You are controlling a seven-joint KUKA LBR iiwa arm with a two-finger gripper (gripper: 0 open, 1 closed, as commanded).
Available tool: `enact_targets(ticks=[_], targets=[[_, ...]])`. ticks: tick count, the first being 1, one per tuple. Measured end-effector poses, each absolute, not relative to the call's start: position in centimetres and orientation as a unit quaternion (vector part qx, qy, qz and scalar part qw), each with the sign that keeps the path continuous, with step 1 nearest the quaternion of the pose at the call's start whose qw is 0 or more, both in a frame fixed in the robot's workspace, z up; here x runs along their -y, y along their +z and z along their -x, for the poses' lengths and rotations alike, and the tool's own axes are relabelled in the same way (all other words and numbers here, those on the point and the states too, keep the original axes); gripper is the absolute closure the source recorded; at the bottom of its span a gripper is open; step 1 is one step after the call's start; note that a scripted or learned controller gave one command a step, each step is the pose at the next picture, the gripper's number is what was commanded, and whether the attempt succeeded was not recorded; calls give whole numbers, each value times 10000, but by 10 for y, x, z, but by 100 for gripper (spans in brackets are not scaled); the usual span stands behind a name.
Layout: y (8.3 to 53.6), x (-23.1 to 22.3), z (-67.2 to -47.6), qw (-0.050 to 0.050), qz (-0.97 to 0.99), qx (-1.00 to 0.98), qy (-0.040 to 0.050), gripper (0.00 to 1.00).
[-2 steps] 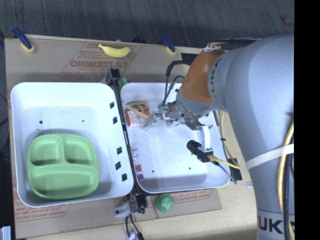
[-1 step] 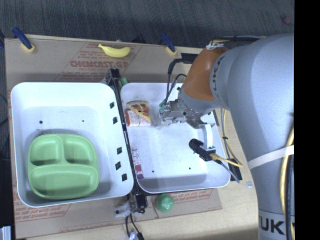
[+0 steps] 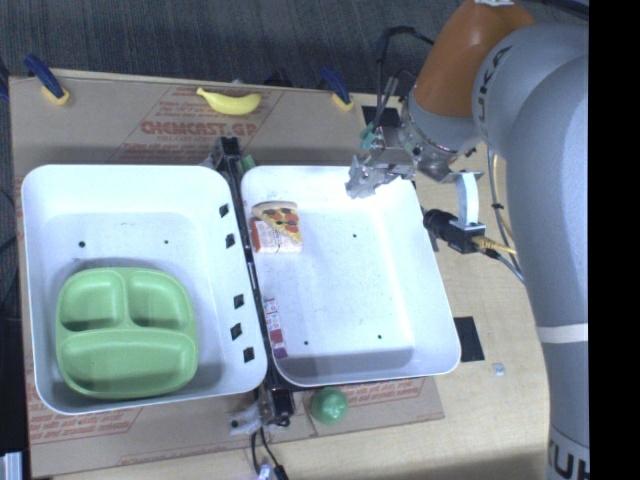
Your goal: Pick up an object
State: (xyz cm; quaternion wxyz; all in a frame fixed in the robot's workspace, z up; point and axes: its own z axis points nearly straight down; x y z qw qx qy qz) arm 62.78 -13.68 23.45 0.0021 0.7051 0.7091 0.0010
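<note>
Two shallow white bins sit side by side on a sheet of brown cardboard [image 3: 160,128], and I take the black divider [image 3: 243,258] where they meet as my landmark.

Far left of the divider, at the cardboard's back corner, is one blue clamp [image 3: 46,78]. The left bin [image 3: 120,193] runs from there up to the divider. It holds one thing: a green sectioned plate [image 3: 125,330], three compartments in it, lying flat in the bin's near-left part, well apart from the divider.

Behind the divider's far end, on the cardboard's back edge, lies one yellow banana-shaped toy [image 3: 229,99].

Just right of the divider begins the right bin [image 3: 350,308]. In it is one small packet [image 3: 276,227], orange, red and white, lying near the bin's back-left corner, just beside the divider. A red-and-white label strip [image 3: 273,326] lies along the divider's near half.

Past the divider's near end, outside the bins, one green ball [image 3: 328,405] rests on the cardboard in front of the right bin.

A second blue clamp [image 3: 336,84] sits at the back, right of the banana toy.

Farther right, the gripper [image 3: 366,181] hangs over the right bin's back edge, well right of the packet and apart from it. Its fingers look close together with nothing between them, though they are small and I cannot tell for sure how far open they are. The grey arm [image 3: 540,168] with its orange band [image 3: 460,43] rises behind it.
</note>
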Motion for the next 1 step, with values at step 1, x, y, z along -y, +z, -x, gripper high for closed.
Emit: enact_targets(ticks=[1], targets=[[233, 136, -627, 5, -7049, -7093, 0, 0]])
